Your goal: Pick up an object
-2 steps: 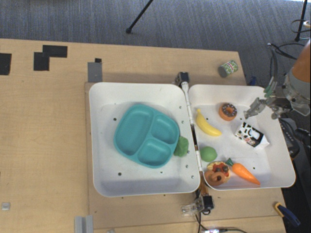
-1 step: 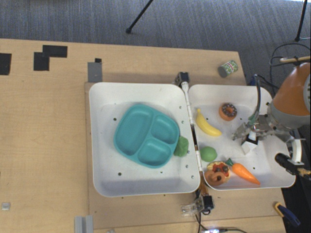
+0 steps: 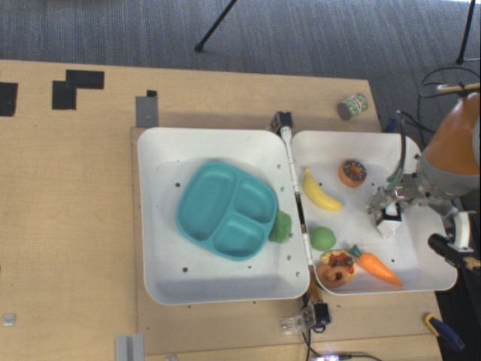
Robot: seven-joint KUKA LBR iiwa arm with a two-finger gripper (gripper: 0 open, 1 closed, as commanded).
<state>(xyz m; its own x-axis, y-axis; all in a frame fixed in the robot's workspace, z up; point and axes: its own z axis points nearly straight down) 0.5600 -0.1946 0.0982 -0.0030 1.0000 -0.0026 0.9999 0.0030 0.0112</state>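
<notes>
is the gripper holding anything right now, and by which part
Nothing is held. The gripper is low in the right bin, over bare floor, with no object between its fingers. The donut and carrot lie apart from it.

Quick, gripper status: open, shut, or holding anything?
Two-finger gripper: cannot be told; it sits low over the right white bin, with no object visibly between it.

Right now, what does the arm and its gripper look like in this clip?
The arm enters from the right: a rounded orange band above a grey wrist section. Below it, the gripper is a small metal assembly in grey and black with a white part at its tip. Thin dark cables loop near the arm at the bench's right edge.
</notes>
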